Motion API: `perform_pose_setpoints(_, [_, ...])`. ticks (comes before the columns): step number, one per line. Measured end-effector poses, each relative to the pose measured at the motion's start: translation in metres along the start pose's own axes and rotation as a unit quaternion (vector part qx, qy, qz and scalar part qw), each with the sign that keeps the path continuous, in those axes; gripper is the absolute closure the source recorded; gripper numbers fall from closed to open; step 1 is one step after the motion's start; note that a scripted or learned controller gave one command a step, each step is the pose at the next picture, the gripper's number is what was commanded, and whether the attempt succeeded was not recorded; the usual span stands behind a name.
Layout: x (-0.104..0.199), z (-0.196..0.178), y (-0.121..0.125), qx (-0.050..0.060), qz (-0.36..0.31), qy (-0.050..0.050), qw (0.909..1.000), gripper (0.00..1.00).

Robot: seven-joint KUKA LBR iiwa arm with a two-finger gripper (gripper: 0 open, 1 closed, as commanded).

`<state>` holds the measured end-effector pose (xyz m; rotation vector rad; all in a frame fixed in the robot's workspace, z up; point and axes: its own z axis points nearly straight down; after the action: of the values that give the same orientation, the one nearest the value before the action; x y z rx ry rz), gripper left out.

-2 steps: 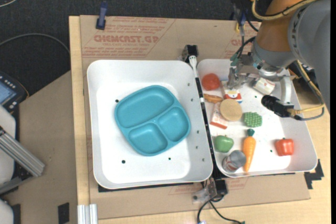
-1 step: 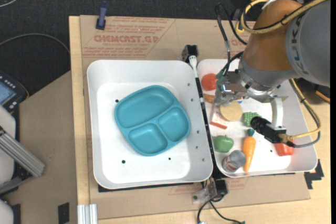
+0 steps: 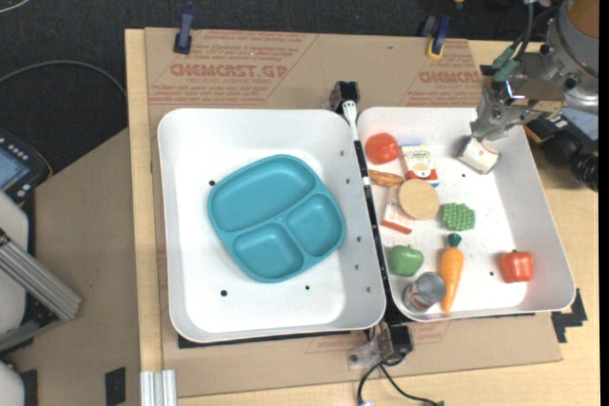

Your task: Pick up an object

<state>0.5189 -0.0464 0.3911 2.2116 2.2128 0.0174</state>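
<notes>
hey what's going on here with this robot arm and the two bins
A grey robot arm reaches in from the right, its gripper low over the far corner of the right bin, right at a small white block. Whether it has hold of the block is unclear. Toy food, including a carrot and a green apple, lies in that bin. A teal divided plate sits in the left bin.

Grey metal tool (image 3: 496,121), green-tagged wrist, black cables, tan arm casing.

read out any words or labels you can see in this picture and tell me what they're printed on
"CHEMCAST GP": red print on the brown protective sheet behind the left bin.
The same red print, partly hidden, behind the right bin.
Fine red lines beneath it: too small to read.
Small carton: label too blurred to read.
</notes>
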Motion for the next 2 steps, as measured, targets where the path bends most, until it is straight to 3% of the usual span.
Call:
perform_pose_setpoints(1, [0.075,0.025,-0.042,0.011,-0.003,0.002,0.9999,1.0])
perform_pose_setpoints(2, [0.115,-0.011,-0.039,0.005,-0.002,0.001,1.0,1.0])
